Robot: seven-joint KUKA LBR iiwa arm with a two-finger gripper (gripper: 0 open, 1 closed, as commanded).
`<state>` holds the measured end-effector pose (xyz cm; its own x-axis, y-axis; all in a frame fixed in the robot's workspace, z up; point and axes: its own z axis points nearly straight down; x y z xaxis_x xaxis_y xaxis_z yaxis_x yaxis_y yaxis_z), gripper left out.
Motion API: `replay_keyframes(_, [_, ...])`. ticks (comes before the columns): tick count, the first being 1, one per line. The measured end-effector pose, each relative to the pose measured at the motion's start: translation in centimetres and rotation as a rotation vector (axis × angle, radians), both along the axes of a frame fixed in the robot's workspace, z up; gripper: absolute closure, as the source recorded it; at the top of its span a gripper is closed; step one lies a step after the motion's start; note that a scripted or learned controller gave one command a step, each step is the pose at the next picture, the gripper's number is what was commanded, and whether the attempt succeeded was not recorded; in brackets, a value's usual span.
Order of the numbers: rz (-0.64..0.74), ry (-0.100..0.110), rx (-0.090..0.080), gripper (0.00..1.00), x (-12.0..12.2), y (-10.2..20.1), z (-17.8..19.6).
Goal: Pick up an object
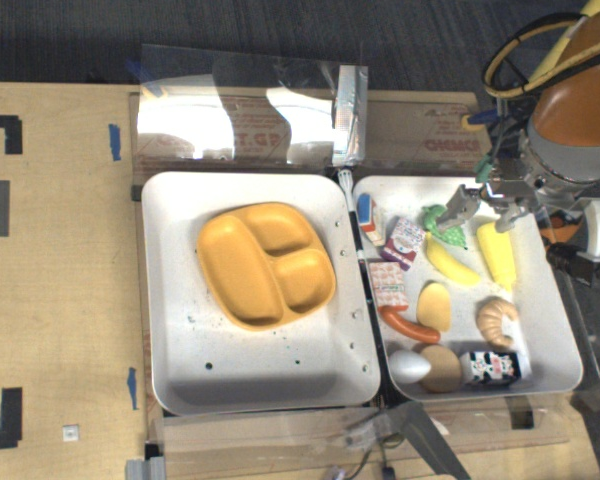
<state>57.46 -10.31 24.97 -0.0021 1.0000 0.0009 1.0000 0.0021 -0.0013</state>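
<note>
Clutter fills the right bin (570,363), so we should pick a target with free flanks before we commit. Nearest the camera, along the front wall, we see a small white-and-black carton (494,367) lying beside a brown egg-shaped piece (441,366) and a pale one (410,367); these touch one another and would be awkward to pinch cleanly. Just behind them lie a croissant (497,320), a red sausage (407,324) and a yellow pear-like fruit (435,305).

Farther back, the likeliest target in our judgement is the yellow corn cob (497,252), since the gripper (494,204) hangs just above its far end. Its long axis runs near-to-far, leaning slightly left toward the back, with its far tip pointing up at the gripper. Beside it the banana (451,261) lies on a diagonal, its far end toward the green leafy piece (442,220).

We see two fingers splayed apart with nothing between them. To do this well, we would descend with the fingers straddling the cob across its short width, squarely over its middle rather than its tip, and keep clear of the banana on the left.

The left bin (165,368) holds an orange divided tray (266,263), well apart from all this.
</note>
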Motion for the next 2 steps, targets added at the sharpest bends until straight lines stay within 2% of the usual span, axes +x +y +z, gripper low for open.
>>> replay_keyframes(1, [0.025, -0.006, -0.002, 0.00, -3.12, -0.84, -15.36])
replay_keyframes(2, [0.023, -0.006, -0.001, 1.00, -3.15, -0.81, -14.50])
